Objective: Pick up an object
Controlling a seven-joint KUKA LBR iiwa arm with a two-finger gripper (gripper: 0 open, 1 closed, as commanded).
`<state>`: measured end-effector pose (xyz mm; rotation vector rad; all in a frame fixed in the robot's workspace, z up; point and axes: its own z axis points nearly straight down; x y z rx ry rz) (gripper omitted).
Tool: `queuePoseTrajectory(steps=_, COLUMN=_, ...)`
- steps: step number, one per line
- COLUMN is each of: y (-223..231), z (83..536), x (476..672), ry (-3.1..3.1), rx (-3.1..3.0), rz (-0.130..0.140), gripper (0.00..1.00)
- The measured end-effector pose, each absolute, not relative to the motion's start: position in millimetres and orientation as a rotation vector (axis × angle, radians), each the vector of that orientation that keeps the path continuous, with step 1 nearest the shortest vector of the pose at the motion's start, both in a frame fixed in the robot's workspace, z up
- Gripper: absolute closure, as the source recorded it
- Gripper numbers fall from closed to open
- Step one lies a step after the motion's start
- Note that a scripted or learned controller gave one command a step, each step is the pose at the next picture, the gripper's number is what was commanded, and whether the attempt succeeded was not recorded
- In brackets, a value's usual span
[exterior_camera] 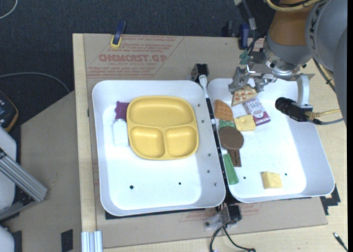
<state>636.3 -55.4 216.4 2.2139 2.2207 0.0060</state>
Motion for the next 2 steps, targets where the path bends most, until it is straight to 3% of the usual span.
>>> queuePoseTrajectory(steps=2, y=-45.3, z=214.5, x=643.1, ry=2.219, rx=2.219, rz=0.001, gripper=1.0)
